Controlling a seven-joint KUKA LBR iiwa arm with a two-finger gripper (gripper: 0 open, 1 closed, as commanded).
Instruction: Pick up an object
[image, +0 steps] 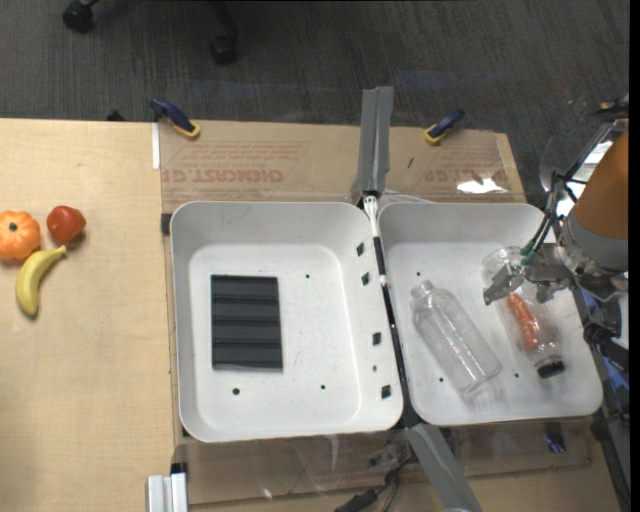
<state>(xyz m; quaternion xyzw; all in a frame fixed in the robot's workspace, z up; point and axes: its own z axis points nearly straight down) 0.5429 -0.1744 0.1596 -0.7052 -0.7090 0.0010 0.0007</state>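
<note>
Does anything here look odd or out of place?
Mainly the toy fruit: a banana, a tomato and a small pumpkin sit out on the bench, away from both bins. The clear bottle lies on its side.

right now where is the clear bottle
The clear bottle lies on its side in the right bin, left of the orange-filled bottle near the gripper.
</note>
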